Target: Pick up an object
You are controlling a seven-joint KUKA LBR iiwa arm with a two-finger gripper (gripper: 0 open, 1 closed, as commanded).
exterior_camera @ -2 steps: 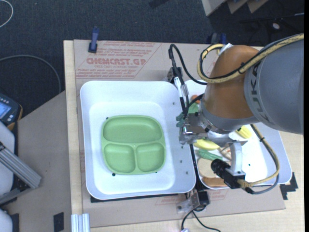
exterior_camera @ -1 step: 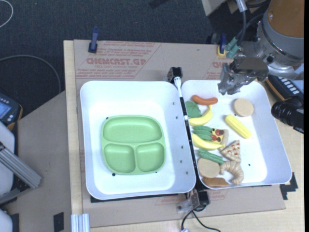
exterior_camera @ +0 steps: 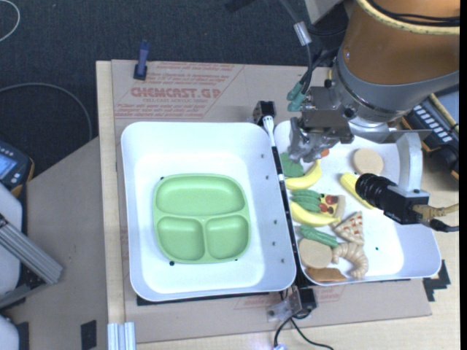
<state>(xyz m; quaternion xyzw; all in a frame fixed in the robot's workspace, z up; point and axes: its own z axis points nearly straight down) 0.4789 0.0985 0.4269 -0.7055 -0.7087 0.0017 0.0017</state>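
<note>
The right bin (exterior_camera: 408, 265) holds several toy foods. A yellow banana (exterior_camera: 308, 179) lies at its left side beside a green leaf piece (exterior_camera: 292, 168). Below them are a green pea pod (exterior_camera: 307, 197), a second banana (exterior_camera: 312, 215), a pizza slice (exterior_camera: 352, 227), a tan shrimp (exterior_camera: 355, 257) and a round bread slice (exterior_camera: 314, 251). A round tan cookie (exterior_camera: 368, 160) sits further right. My gripper (exterior_camera: 309, 150) hangs over the bin's upper left corner, just above the first banana and the green leaf. No object shows in its grasp.
The left bin (exterior_camera: 139, 195) holds a light green divided plate (exterior_camera: 202, 217). The wall between the bins (exterior_camera: 281, 195) runs just left of the gripper. A yellow piece (exterior_camera: 349, 183) lies mid-bin. The big arm body covers the right bin's far side.
</note>
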